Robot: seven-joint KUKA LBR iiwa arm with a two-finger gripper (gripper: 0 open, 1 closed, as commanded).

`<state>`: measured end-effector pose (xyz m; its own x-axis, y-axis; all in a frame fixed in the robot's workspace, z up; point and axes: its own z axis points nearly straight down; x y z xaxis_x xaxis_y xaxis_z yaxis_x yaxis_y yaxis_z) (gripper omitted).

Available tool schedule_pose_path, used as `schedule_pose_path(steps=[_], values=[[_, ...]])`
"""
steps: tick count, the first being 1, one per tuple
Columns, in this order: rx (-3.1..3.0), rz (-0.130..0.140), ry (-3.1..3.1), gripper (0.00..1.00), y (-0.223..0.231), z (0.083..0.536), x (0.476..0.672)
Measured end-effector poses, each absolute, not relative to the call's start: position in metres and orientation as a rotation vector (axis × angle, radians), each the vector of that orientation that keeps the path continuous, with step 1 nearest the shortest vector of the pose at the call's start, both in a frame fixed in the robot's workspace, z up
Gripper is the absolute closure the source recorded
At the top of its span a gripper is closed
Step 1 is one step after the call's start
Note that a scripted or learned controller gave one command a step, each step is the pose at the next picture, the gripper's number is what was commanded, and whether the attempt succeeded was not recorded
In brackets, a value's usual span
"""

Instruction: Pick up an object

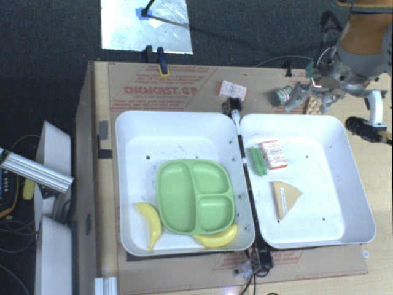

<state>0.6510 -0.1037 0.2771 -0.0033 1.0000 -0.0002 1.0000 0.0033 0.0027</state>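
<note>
The gripper (307,97) hangs at the upper right, above the right bin (344,165); I cannot tell its fingers' state. A green plate (195,195) fills the left bin (132,165).

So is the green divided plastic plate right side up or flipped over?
Right side up: the green divided plastic plate shows its three hollow compartments facing upward.

Overall light: even and fairly bright, with a cool, slightly washed cast.
Glare: the metal sheet (146,16) on the dark floor reflected a patchy white sheen; the left bin (132,137) and the right bin (331,140) were close to overexposed along their rims.
Shadows: soft and short, lying under the green divided plate (195,195) and along the bins' inner walls.
Sharpness: moderate; the arm (362,26) at upper right appeared slightly soft, and small print was unreadable.
</note>
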Motion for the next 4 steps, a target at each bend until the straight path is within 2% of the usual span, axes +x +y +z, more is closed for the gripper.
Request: schedule_pose_path(steps=[1,2,3,4], values=[[2.222,-0.003,2.223,0.0,-0.132,0.157,0.551],[2.22,0.001,2.222,0.0,-0.112,0.084,0.536],[2.218,0.004,2.221,1.0,-0.112,0.095,0.536],[2.218,0.004,2.222,0.0,-0.112,0.095,0.536]])
